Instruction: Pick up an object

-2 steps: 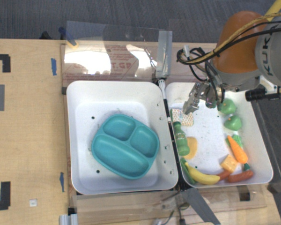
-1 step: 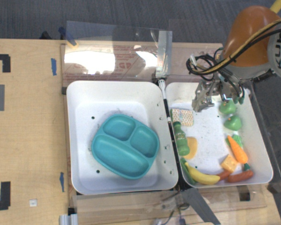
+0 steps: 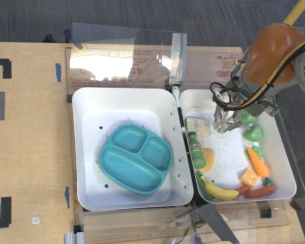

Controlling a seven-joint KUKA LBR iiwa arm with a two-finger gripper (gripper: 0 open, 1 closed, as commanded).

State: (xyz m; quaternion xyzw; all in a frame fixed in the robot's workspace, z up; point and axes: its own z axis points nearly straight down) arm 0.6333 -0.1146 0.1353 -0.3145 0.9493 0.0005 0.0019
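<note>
Pincer (image 3: 224,126) hangs low in the right bin (image 3: 287,159), near its back wall, and I read a narrow gap between the two fingers with nothing caught in it, so I call it parted and empty.

From where I sit the pick has not begun. Closest to the fingertips is the speckled cracker (image 3: 199,127), lying flat just to the pincer's left as the camera sees it, close to the divider between the bins. On the opposite side, just past the wrist, sits a green pepper (image 3: 253,132), and a second green piece is partly tucked under the arm, too hidden for me to name.

Everything else lies nearer the camera than the pincer: a green bottle (image 3: 195,150) along the divider with its long axis running front to back, a yellow-orange piece (image 3: 208,158) touching it, a carrot (image 3: 257,161) slanting toward the front right corner, a cheese wedge (image 3: 248,177), a red sausage (image 3: 254,191) and a banana (image 3: 217,188) curved along the front wall.

My judgement: the cracker is the short reach, but it is thin and flat, so the fingers may skate over it. The left bin holds a teal divided plate (image 3: 136,158), well away.
</note>
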